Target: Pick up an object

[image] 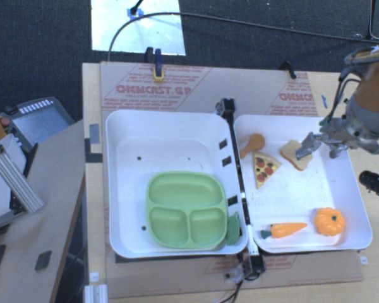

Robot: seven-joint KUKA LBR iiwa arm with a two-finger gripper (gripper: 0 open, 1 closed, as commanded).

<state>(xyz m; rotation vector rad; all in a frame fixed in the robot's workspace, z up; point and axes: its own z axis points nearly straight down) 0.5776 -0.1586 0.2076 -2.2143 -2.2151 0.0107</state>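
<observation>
Two white bins sit side by side on the desk (pixel 196 84), on a sheet of printed cardboard. The left bin (pixel 123 169) holds a green divided plate (pixel 184 208) near its front, with a small green scrap (pixel 233 228) wedged beside the plate against the wall between the bins.

The right bin (pixel 350 188) has the toy food spread about. A drumstick (pixel 251 144) lies near the back left corner, and a pizza slice (pixel 264 169) lies just in front of it, point toward the front. A slice of toast (pixel 296 154) lies toward the back middle. Along the front edge lies a carrot (pixel 283 230), and an orange pumpkin (pixel 329 221) sits near it, close to the front right corner.

The arm (pixel 369 96) comes in from the right, over the back of the right bin. Its jaws (pixel 321 142) hang just over the right edge of the toast, one dark finger overlapping the toast's corner. From this angle I cannot tell how far apart the jaws stand, or whether they grip anything. The toast looks to be lying on the bin floor.
</observation>
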